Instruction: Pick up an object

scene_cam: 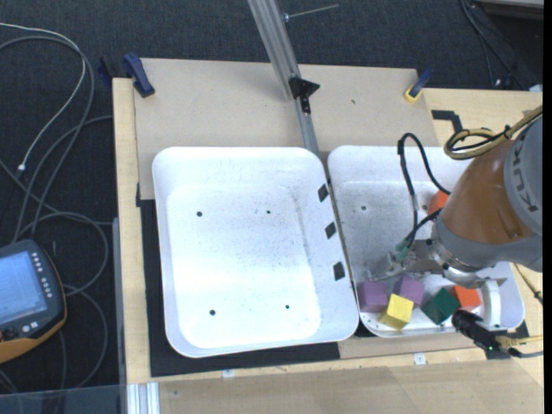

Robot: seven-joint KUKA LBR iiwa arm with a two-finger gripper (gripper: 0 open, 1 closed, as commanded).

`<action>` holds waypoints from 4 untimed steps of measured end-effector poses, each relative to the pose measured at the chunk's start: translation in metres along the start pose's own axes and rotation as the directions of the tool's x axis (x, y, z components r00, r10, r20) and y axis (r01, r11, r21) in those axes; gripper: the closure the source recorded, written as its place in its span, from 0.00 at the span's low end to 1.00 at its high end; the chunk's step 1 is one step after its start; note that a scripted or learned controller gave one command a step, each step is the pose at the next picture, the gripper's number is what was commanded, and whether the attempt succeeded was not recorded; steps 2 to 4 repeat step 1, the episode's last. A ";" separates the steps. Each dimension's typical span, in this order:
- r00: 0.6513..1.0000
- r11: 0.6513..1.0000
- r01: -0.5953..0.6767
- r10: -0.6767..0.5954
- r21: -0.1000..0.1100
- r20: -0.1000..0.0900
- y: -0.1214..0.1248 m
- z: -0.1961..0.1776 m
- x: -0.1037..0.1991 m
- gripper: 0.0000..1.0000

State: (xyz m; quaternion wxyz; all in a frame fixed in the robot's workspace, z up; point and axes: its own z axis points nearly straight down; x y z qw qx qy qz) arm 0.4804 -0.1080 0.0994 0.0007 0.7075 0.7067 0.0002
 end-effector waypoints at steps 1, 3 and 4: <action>1.000 1.000 0.002 -0.002 -0.003 0.002 0.051 -0.001 -0.030 0.00; 1.000 1.000 0.002 -0.002 -0.003 0.002 0.051 -0.001 -0.030 0.00; 1.000 1.000 0.002 -0.002 -0.003 0.002 0.051 -0.001 -0.030 0.00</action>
